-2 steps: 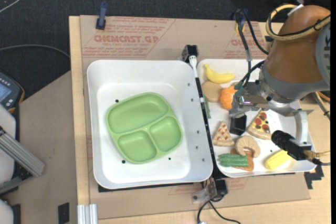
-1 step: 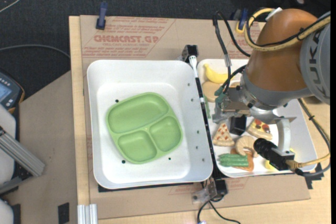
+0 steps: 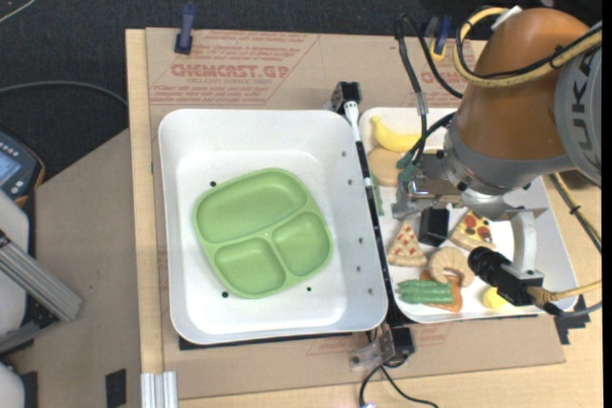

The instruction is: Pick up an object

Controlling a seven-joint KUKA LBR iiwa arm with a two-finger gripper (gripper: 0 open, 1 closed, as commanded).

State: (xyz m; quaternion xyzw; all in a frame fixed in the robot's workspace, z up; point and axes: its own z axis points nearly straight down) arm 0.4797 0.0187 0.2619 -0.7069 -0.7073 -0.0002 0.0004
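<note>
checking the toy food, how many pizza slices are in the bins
2: one pizza slice near the right bin's left wall, another right of the gripper. The arm may hide more.

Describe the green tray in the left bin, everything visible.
The green tray is a pale lime divided plate, plastic by its look, with rounded corners and three compartments: one large across the top, two smaller below. It lies flat and right side up, turned slightly askew, near the middle of the left white bin, resting on the bin floor away from the walls. All three compartments look bare. Nothing touches it besides the bin floor; the arm and the toy foods are over in the right bin.
</note>
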